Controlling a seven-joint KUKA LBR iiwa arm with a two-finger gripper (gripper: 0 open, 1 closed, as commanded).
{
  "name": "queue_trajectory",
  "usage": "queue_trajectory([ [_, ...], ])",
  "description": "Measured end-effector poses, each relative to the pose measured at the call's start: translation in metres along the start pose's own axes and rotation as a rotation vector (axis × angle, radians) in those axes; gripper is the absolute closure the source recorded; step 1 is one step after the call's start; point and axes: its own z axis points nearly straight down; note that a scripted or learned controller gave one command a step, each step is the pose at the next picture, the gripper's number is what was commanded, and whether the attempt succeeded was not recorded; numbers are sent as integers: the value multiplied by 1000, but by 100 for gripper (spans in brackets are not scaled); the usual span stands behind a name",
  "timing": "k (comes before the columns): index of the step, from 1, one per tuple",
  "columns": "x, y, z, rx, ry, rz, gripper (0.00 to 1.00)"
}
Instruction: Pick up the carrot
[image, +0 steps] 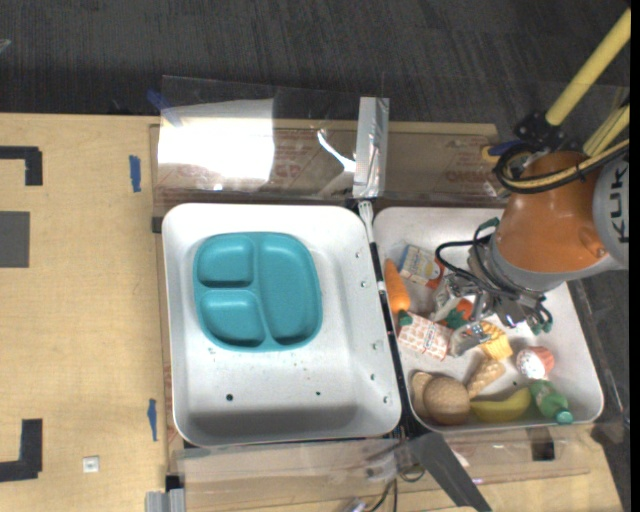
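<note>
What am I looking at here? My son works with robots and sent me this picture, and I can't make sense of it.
The photo comes from one camera fixed above a bench, looking down at a slant. The grey and orange shape on the right is a robot arm; its gripper hangs over the right bin. That bin holds a jumble of toy food: a carrot by its left wall, a banana, a brown bun and some small packets. The left bin holds a teal divided plate. The arm's job is to pick up the carrot, which lies apart from the gripper. I cannot tell whether the gripper holds anything.
</note>
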Motion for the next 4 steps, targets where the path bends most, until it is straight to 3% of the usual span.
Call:
queue_trajectory([
  [1,-2,-3,-12,7,-7,1,100],
  [2,-2,-1,-11,4,-7,1,0],
  [3,-68,-13,-39,-14,10,-211,0],
  [4,18,12,-4,-6,-4,-272,0],
])
